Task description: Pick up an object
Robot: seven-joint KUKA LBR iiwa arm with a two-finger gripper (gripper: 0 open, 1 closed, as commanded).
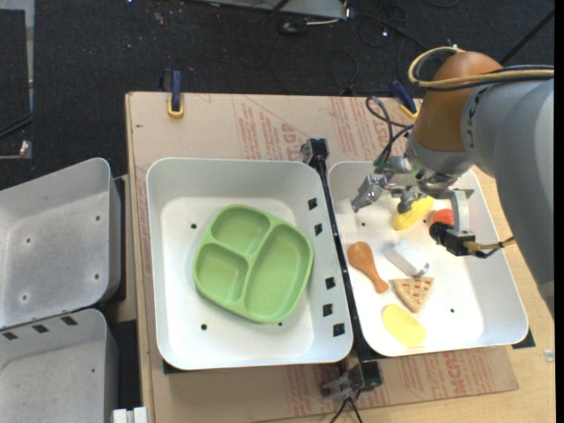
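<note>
My gripper (411, 199) hangs over the back of the right bin (504, 300), its two grey fingers (365, 193) spread wide, so it is open. A yellow banana-shaped toy (411, 213) lies right under it, between the fingertips, with a small red piece (443, 218) beside it. Nearer the front of that bin lie a brown drumstick (367, 265), a small white block (406, 258), a waffle-patterned wedge (414, 292) and a flat yellow piece (404, 326). Nothing is lifted.
The left bin (161, 236) holds a green divided plate (254, 263). A black divider with clips (333, 236) separates the bins. Two white lids (55, 227) lie off the bench at left. A yellow-blue clamp (175, 95) sits on the cardboard's back edge.
</note>
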